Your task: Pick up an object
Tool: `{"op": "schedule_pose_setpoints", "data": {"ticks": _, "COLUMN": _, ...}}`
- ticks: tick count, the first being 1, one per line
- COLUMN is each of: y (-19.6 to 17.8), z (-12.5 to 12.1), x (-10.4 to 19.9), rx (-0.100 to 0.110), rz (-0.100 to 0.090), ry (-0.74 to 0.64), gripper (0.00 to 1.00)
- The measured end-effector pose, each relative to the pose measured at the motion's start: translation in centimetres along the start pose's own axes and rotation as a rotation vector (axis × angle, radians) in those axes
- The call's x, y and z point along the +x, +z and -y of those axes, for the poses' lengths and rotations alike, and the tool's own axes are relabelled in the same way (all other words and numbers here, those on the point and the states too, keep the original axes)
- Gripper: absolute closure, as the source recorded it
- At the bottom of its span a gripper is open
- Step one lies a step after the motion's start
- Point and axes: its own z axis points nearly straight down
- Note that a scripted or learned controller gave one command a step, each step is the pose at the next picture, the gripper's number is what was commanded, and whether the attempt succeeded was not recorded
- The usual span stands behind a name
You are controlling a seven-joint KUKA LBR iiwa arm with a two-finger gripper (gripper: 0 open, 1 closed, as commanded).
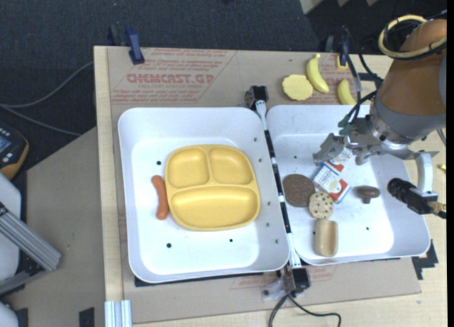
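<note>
Camera view: the small carton (331, 181) lies in the right bin (404, 244), just below the pincer (339, 145). You cannot tell the pincer's opening. Expect light, crushable card; grip across its narrow flat sides.

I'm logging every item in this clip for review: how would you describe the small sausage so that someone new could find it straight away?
Start at the left white bin, which holds a yellow divided plate. The sausage lies on the bin floor against the plate's left edge, running lengthwise along it. It is the only orange-red, finger-shaped piece in that bin; the other food pieces sit in the right bin.
</note>
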Motion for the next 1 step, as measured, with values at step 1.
{"op": "schedule_pose_setpoints", "data": {"ticks": 1, "y": 11.05, "z": 1.87, "x": -3.33, "rx": 0.003, "rz": 0.003, "ry": 0.004, "gripper": 0.00}}
